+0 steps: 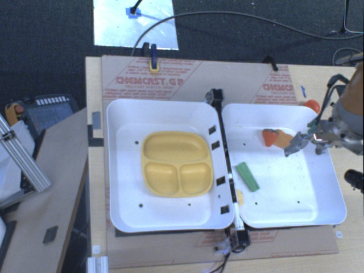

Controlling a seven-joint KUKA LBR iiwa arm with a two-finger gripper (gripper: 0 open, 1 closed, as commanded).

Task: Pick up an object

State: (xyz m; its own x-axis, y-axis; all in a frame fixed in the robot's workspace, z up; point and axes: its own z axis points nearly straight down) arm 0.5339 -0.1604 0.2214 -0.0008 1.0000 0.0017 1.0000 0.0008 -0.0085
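Orange-and-red soft toy piece point(275, 137) lies on the right white bin's point(296, 203) floor near its back wall, unlifted. Your gripper point(300, 142) sits just beside it; you cannot tell its fingers' state. Grasping and lifting remain.

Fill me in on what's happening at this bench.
A grey robot arm reaches in from the right over the right bin, with its gripper beside an orange object near the bin's back. A green block lies closer to the divider. The left bin holds a yellow divided tray. Nothing looks lifted yet.
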